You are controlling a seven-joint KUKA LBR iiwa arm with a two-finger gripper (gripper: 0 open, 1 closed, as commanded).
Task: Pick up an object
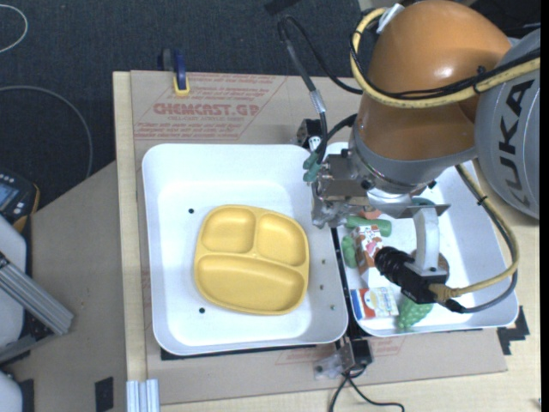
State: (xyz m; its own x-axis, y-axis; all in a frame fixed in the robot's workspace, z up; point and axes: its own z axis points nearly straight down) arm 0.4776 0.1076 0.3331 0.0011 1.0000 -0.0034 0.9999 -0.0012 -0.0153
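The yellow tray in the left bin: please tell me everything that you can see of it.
The yellow tray looks like smooth, slightly glossy plastic with rounded corners. It has three compartments: two smaller ones at the far side, one long one at the near side. It lies flat, open side up, slightly turned, near the middle of the left bin.

A brown cardboard sheet [214, 101] printed with red lettering underlies both bins, a blue-and-yellow clamp [179, 71] at its far edge.

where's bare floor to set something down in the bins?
Left bin: a bare white strip all round the yellow divided plate, widest along the far edge and the left wall. Right bin: crowded with small packets and green pieces under the arm; bare only along its right wall.
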